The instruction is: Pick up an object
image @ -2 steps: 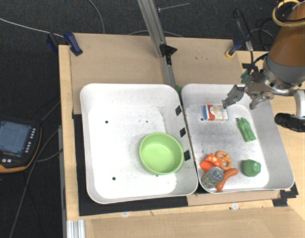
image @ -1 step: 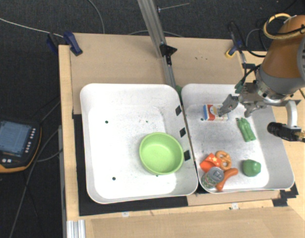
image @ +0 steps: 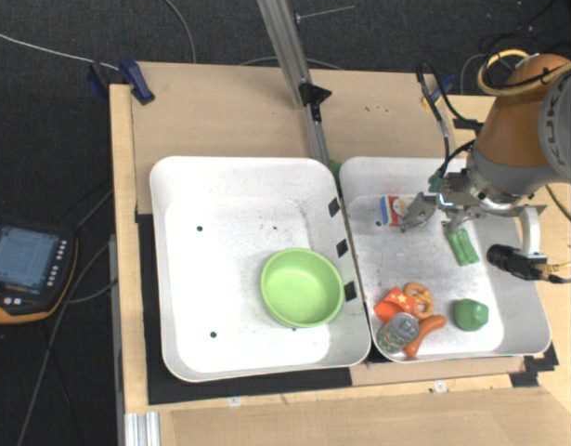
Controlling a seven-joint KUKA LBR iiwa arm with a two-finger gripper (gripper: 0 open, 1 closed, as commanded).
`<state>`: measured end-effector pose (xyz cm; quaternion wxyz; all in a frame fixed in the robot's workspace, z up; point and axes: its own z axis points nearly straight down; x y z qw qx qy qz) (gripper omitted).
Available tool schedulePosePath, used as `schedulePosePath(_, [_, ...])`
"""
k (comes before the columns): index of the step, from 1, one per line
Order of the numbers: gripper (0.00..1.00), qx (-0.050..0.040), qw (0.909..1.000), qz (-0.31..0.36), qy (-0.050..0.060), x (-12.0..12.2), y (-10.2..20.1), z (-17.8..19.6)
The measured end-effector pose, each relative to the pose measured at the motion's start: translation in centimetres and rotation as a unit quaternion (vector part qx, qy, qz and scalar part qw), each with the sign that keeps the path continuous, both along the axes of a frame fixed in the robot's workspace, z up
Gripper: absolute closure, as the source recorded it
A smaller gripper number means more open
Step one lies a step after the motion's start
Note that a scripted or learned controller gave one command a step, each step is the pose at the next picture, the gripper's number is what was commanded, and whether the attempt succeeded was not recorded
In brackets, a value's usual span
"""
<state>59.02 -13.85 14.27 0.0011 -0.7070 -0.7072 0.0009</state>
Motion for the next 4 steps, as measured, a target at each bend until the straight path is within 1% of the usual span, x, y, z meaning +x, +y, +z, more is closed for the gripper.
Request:
schedulePosePath(1, [0.00, 0.0002, 1.0000, 0.000, 0.001, -0.1, 0.0, -5.0])
schedulePosePath(2, [1.00, -0.0001, 1.0000, 0.000, -0.002, 0.1, 0.0, -3.6])
schedulePosePath(3, [1.00, -0.0006, 1.0000, 0.000, -0.004, -0.2, -0.9, 1.2])
schedulePosePath(4, [1.00, -0.0005, 1.0000, 0.000, -0.004, 0.3, -1.0, 5.6])
